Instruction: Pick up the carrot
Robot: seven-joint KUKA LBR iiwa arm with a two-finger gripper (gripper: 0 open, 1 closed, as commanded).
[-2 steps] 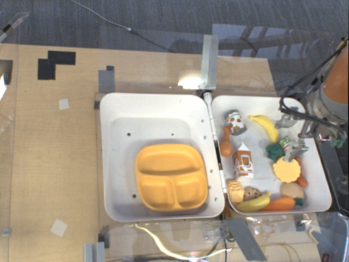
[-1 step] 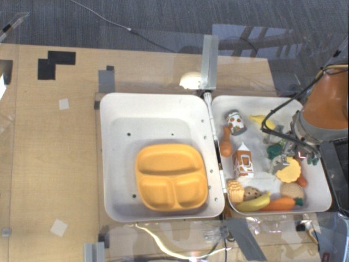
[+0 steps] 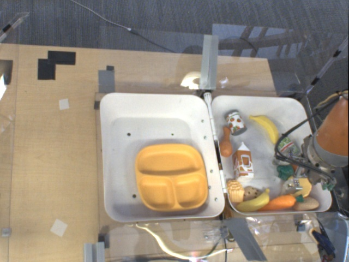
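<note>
The orange carrot [image 3: 280, 202] lies flat along the near wall of the right bin [image 3: 259, 107], between a yellow banana [image 3: 253, 202] on its left and a beige oblong piece [image 3: 307, 204] on its right. My gripper [image 3: 297, 180] hangs at the bin's right side, just above and to the right of the carrot, over a green item [image 3: 284, 171] and a yellow piece [image 3: 306, 188]. The wrist and cables hide its tips. I see nothing held in it.
The right bin also holds a small can [image 3: 235, 122], a second banana [image 3: 265, 127], a drumstick [image 3: 226, 142], a milk carton [image 3: 243, 162] and a cookie [image 3: 251, 192]. A yellow divided tray [image 3: 172, 176] sits in the left bin [image 3: 120, 146].
</note>
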